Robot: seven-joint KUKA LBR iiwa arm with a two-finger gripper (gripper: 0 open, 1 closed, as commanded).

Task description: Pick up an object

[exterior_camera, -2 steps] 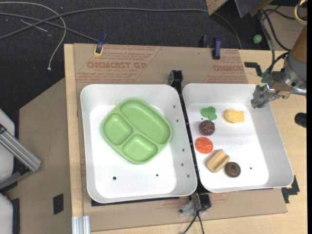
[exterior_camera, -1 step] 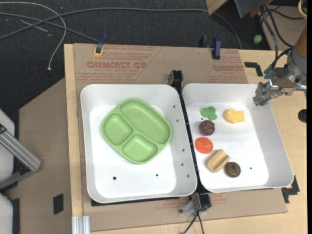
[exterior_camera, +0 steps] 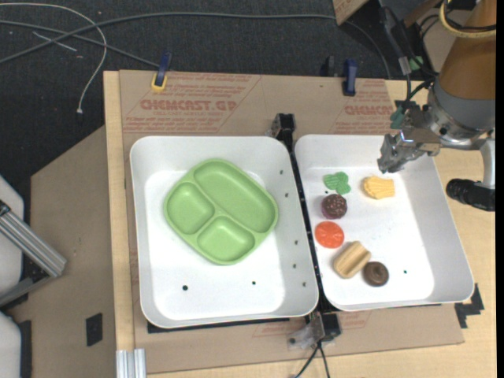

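The right bin (exterior_camera: pixel 429 235) holds several small toy foods: a green leafy piece (exterior_camera: pixel 337 182), a yellow corn-like piece (exterior_camera: pixel 379 187), a dark purple ball (exterior_camera: pixel 334 205), a red tomato slice (exterior_camera: pixel 329 234), a tan bread roll (exterior_camera: pixel 350 259) and a brown donut (exterior_camera: pixel 376 273). My gripper (exterior_camera: pixel 390 161) hangs over the far part of this bin, just above and behind the yellow piece. I see nothing between its fingertips.
The left bin (exterior_camera: pixel 157 282) carries a green three-compartment plate (exterior_camera: pixel 221 210). A black clamp (exterior_camera: pixel 283 124) sits at the far end of the divider between the bins. Two clips (exterior_camera: pixel 163 71) (exterior_camera: pixel 350 77) hold the cardboard at the back. Cables (exterior_camera: pixel 71 34) lie on the dark floor.
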